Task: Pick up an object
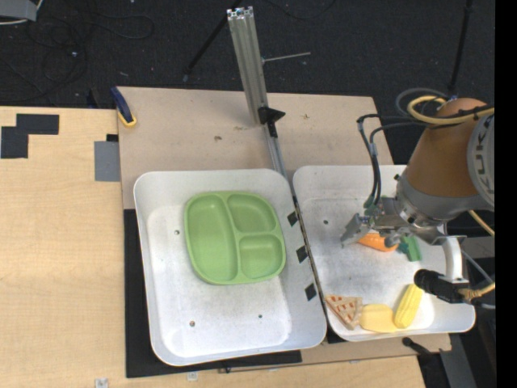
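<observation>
The gripper [365,226] is low inside the right bin [339,281], a shallow white tray with a speckled, scuffed floor, and sits directly over a small orange object [378,242] with a green piece [410,250] beside it; whether the jaws are released or clenched cannot be told. Along the bin's near edge lie a yellow corn cob [407,305] with ridged kernels, a smooth pale yellow rounded piece [374,318] touching it, and a waffle-patterned triangular slice [345,308]. The left bin [161,297] holds a glossy green divided plate [235,238] with three compartments and rounded corners. A ribbed aluminium post [250,71] rises behind the bins.
</observation>
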You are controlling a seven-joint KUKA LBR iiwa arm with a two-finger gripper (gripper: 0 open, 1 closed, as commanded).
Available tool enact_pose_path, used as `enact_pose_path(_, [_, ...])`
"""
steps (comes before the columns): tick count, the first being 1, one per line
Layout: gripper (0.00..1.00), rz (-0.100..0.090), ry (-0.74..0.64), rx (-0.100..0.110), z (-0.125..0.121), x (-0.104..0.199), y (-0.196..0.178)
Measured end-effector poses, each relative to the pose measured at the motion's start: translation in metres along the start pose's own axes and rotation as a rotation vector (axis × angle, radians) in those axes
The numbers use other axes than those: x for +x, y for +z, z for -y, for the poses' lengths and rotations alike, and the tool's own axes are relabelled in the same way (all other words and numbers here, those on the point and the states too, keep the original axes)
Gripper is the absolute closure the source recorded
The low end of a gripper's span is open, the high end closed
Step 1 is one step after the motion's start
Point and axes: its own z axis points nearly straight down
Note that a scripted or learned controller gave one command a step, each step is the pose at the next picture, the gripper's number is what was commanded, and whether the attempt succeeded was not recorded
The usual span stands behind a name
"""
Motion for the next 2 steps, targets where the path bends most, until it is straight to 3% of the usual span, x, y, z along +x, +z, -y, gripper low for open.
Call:
enact_pose_path(1, [0.0, -0.001, 0.0, 0.002, 0.004, 0.001, 0.065])
enact_pose_path(2, [0.0, -0.001, 0.0, -0.007, 0.002, 0.001, 0.084])
